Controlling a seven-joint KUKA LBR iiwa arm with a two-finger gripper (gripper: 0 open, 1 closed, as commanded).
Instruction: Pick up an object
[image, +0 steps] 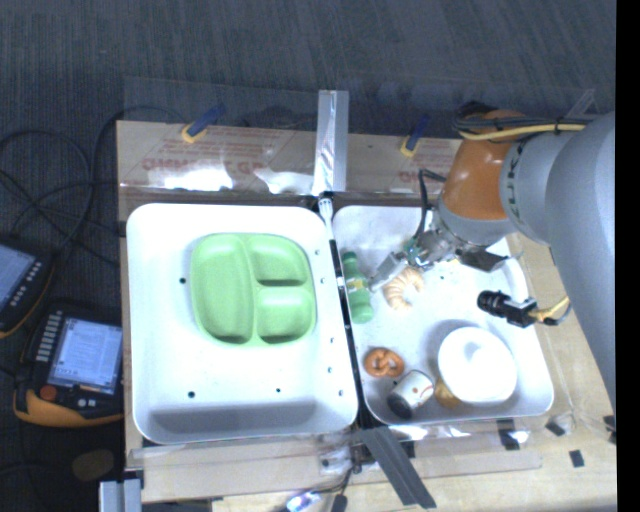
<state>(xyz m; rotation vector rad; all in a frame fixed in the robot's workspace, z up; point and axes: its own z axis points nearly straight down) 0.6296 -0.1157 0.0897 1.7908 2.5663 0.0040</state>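
I'm watching tool (392, 268) hovering low in right bin (535, 395), croissant (402, 288) just below tip; can't tell its state. Nothing lifting; pick remaining.

The arm (560, 190) is extended in from the right, orange band above the wrist, with the gripper (398, 268) lowered leftward.

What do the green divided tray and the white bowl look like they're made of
The green divided tray looks like moulded plastic: uniform colour, rounded compartments, soft matte sheen. The white bowl, upside down in the right bin, could be plastic or glazed ceramic; it is smooth and plain, so I can't settle which.
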